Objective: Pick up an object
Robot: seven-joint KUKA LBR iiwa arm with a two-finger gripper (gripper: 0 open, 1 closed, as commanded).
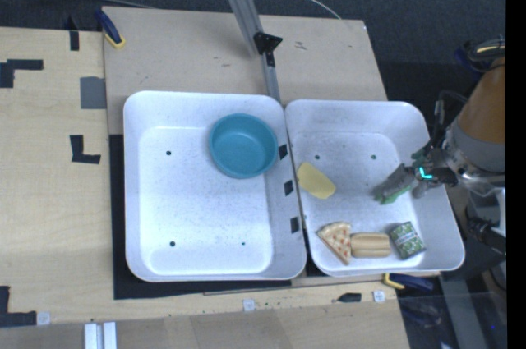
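Pale wooden bench [49, 175] filling most of the frame, marked with strips of black tape [80, 149] at the left and a grey patch [93, 91] nearby. At centre, a dark mat [117, 216] — on it two shallow white plastic bins side by side, left bin [164, 249] and right bin [411, 121], rims touching. Upper left, a blue-and-yellow clamp [111, 29] at the board's corner.

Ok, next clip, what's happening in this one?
A robot arm reaches in from the right, its claw low over the right bin. That bin has a yellow piece, a pizza slice toy, a tan bun-like item and a small green block. A blue bowl sits in the left bin. Nothing visibly sits between the claw's fingers; the pick looks not yet done.
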